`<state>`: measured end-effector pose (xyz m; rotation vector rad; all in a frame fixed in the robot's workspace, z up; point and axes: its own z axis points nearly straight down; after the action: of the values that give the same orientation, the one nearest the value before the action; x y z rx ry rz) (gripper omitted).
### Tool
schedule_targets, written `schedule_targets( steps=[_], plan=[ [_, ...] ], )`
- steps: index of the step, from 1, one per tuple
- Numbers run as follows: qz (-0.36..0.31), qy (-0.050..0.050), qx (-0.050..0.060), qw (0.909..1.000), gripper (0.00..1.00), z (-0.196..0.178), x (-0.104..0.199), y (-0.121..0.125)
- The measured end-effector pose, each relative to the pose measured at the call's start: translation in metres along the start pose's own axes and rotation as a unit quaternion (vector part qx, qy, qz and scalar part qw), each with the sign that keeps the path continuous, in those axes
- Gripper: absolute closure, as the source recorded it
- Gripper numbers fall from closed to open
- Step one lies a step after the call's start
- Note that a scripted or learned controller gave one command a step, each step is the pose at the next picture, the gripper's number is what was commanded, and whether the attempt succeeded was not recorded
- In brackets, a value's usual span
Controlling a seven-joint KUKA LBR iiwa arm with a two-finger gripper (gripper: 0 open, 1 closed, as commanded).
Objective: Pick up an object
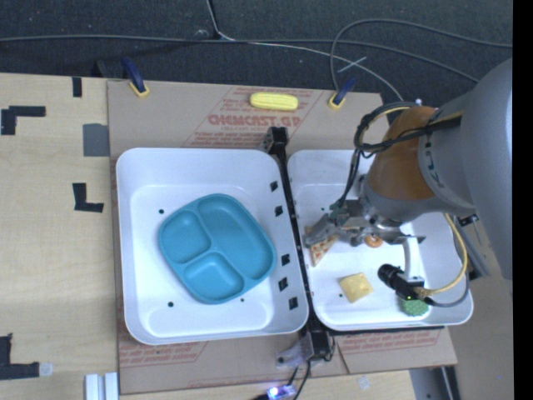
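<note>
the arm reaches in from the right, grey with its orange band above the wrist, and covers much of the right bin. the left bin sits just beside it, the two touching along a dark middle seam. a blue plate with three compartments lies flat in the middle of the left bin. in the right bin, the gripper hangs low near the left wall, just above a brown wedge-shaped piece; whether its jaws are open or closed cannot be told, and nothing is seen between them. a yellow block lies near the front of the right bin, apart from the gripper. a green piece rests in the front right corner. a yellow banana lies on the cardboard behind the bins.
</note>
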<state>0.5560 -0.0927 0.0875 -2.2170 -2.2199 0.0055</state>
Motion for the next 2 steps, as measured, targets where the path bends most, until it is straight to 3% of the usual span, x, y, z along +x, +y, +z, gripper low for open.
schedule_targets(
  steps=[1,2],
  plan=[
    [-0.001,0.000,-0.001,1.0000,1.00,-0.012,0.000,0.001],
    [0.001,-0.001,-0.004,1.0000,1.00,-0.067,-0.008,-0.004]
  ],
)
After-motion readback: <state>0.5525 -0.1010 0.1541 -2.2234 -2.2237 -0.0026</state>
